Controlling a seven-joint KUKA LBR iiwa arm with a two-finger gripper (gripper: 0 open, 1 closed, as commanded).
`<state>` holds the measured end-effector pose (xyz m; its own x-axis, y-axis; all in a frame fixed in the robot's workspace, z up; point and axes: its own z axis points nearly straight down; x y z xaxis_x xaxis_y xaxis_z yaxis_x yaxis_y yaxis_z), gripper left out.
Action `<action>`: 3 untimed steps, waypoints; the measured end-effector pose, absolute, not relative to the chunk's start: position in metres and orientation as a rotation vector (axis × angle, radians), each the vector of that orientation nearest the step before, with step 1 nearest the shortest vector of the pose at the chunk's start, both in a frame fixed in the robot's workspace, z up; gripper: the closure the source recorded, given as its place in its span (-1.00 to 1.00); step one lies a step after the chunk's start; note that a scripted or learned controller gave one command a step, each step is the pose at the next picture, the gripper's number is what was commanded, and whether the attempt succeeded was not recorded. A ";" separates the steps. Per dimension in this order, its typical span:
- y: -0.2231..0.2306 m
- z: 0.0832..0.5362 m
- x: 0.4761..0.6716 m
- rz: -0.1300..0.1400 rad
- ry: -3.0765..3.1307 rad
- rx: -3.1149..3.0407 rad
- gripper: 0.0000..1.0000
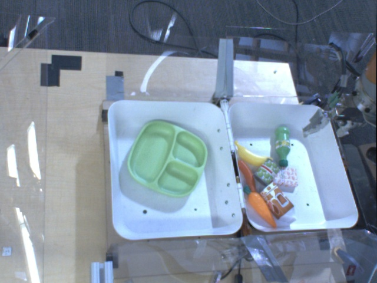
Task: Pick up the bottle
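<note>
Right bin [330, 187]: green bottle [282, 145] lying approx. centre, cap toward near side; banana [250, 154] just left of it; carrot [261, 209], small boxes [277, 200] and pink-white item [286, 179] clustered near-left of bottle. Left bin [118, 175]: green divided plate [167, 157]. Gripper [316, 122] at far-right rim of right bin, apart from bottle; finger spread: cannot tell. Cables [156, 22] on dark floor at far side.
</note>
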<state>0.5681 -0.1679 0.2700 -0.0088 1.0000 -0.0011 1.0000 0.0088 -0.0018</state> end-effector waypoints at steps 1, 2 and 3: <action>-0.124 0.124 0.601 0.001 -2.260 -2.180 -1.00; -0.146 0.085 0.658 -0.004 -2.058 -2.377 -1.00; -0.143 0.096 0.661 -0.007 -2.073 -2.367 1.00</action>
